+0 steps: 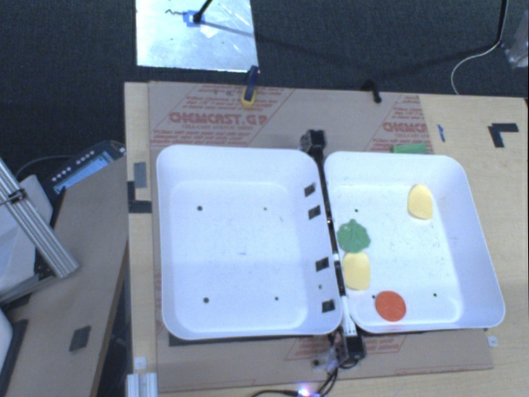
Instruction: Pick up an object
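Note:
The right bin (475, 246) holds several small objects. A yellow oval piece (420, 202) lies toward its far right. A green leafy piece (354, 236) sits by the bin's left wall, with a pale yellow piece (357, 270) just in front of it. A red-orange round piece (391, 306) rests near the front edge.
The left bin (178, 304) sits beside the right one, joined along a strip of black clips (321, 238). Both stand on a cardboard sheet (215, 114) on the bench. A shiny metal plate (197, 21) lies at the back, and a grey frame (33, 230) stands at the left.

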Robot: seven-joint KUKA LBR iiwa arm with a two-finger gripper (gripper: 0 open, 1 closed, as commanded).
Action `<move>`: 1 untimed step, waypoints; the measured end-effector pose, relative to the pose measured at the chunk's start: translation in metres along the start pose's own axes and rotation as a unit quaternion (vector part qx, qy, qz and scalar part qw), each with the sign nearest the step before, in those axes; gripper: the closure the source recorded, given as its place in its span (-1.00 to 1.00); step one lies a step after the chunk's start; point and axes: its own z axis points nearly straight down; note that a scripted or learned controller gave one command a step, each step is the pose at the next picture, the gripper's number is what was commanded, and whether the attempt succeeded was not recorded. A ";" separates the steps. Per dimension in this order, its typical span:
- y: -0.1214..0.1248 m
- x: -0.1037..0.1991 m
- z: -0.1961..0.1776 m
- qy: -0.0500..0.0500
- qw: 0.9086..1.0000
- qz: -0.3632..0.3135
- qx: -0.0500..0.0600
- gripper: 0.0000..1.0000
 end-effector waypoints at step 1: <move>0.035 0.001 0.000 -0.001 1.000 -0.002 -0.001 1.00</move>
